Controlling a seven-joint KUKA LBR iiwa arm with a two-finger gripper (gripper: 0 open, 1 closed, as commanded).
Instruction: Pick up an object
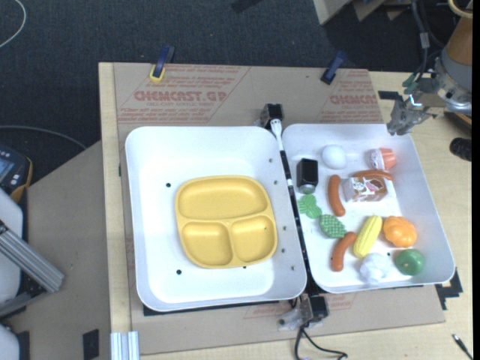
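Note:
The right bin (439, 231) holds several toy foods: a white egg (333, 155), a black block (307, 173), two sausages (335, 195) (342, 250), a packaged item with a brown top (367, 187), a small orange-and-white cup (382, 158), green pieces (320, 216), a corn cob (367, 235), an orange fruit (399, 232), a green apple (409, 262) and a white lump (373, 269). My gripper (401, 120) hangs over the bin's far right corner, above and apart from the objects, with nothing seen between its fingers.
The left bin (142, 201) holds a yellow three-compartment tray (223, 220). Clamps (160, 63) (333, 67) sit on the board's far edge. A black latch (273, 116) stands between the bins at the back.

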